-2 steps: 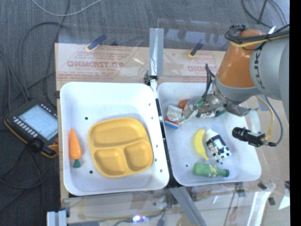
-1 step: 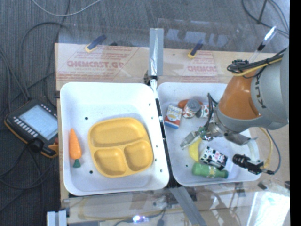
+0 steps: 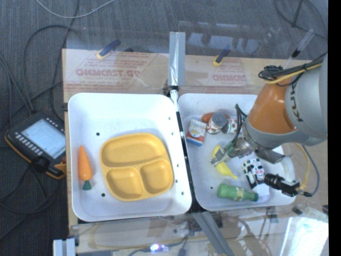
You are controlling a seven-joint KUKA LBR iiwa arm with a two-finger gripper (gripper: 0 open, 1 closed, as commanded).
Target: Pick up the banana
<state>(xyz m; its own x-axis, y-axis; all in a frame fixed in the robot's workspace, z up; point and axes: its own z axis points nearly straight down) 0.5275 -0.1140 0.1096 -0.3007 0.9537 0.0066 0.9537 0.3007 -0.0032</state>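
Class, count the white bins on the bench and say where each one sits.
2. The left bin holds a yellow tray and a carrot; the right bin lies beside it, under the arm. None seems hidden.

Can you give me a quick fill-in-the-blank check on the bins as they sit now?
1. The carrot lies in the ____ bin, beside the yellow tray.
2. The gripper sits over the ____ bin, next to the banana.
3. The green bottle lies on its ____.
4. The yellow tray has ____ compartments.

Missing words: left; right; side; three
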